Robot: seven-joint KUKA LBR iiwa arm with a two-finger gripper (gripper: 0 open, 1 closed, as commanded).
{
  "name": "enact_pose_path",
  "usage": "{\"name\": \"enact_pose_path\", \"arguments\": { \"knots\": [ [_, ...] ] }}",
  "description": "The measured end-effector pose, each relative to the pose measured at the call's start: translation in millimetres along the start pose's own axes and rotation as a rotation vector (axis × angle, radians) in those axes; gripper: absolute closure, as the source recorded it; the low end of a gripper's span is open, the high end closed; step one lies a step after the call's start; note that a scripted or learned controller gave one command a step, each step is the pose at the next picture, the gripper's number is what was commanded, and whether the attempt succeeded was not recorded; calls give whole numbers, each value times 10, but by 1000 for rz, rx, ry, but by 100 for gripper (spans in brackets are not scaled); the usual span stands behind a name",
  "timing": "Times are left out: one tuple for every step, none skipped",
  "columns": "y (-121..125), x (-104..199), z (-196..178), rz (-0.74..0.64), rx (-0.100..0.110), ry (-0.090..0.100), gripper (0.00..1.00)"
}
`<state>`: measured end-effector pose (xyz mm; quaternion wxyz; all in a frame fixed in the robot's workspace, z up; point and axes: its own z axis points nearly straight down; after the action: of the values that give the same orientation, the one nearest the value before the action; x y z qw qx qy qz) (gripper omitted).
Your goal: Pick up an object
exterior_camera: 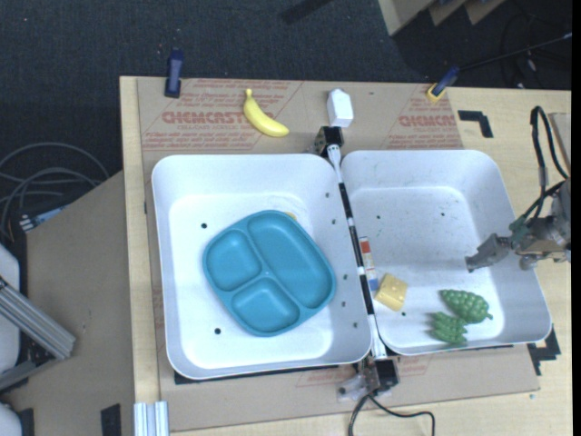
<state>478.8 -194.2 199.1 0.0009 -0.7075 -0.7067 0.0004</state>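
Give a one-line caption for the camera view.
Gripper over right bin near green grapes; blue plate in left bin.

1 fixed overhead camera, slanted down, 2 white bins (172,189) side by side, bench (136,243)

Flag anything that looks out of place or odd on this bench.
One thing stands out: the banana lies on the bench board behind the left bin, outside both bins, while the blue plate, yellow block and green pieces all sit inside them. Nothing looks spilled or broken.

Grey metal tool (490,252) with dark cables behind
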Motion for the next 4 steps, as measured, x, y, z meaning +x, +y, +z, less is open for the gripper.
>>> {"name": "enact_pose_path", "arguments": {
  "knots": [
    [-1, 321, 594, -1, 1, 1, 0],
    [-1, 408, 910, -1, 1, 1, 0],
    [5, 296, 805, -1, -3, -2, 0],
    [3, 391, 834, -2, -1, 0, 0]
  ]
}}
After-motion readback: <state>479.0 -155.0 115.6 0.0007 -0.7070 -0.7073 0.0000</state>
